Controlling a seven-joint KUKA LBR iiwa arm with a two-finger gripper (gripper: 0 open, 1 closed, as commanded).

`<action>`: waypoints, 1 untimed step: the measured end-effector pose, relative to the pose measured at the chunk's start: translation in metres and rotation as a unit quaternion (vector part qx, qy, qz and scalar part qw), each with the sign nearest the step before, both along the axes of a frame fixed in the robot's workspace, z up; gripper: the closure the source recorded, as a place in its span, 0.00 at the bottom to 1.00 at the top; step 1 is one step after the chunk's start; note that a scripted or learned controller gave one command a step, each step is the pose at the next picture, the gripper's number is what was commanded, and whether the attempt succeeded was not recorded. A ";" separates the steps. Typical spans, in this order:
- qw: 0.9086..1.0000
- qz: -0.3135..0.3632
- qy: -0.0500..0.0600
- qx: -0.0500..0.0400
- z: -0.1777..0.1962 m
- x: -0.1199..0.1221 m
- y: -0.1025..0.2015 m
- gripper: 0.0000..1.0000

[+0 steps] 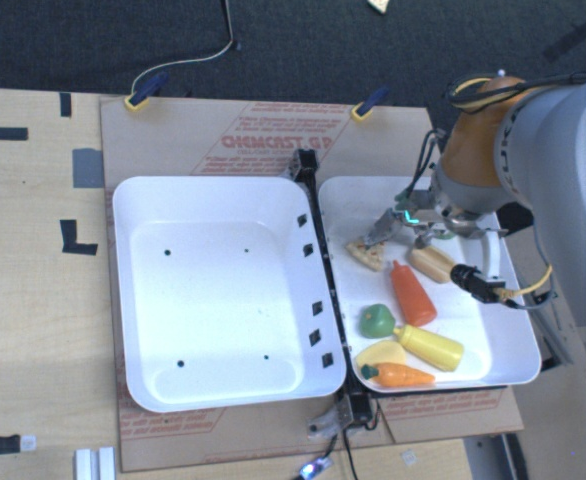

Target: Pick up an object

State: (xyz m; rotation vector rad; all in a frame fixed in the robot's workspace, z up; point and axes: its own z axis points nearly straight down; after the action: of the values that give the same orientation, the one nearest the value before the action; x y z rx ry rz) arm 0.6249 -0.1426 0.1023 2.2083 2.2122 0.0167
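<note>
The gripper hangs low in the right bin, near the middle of the frame. Whether it is gripping, I cannot tell. A bread piece lies just below it.

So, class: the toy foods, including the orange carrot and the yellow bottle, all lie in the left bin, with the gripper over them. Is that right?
No: the camera view shows the carrot, yellow bottle and gripper in the right bin.
</note>
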 end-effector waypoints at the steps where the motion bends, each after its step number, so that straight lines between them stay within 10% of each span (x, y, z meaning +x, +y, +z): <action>1: 1.000 0.000 0.002 -0.001 -0.013 -0.042 0.006 0.00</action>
State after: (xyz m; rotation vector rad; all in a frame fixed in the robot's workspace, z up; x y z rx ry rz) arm 0.5831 -0.1368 0.0893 2.2091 2.2133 0.0084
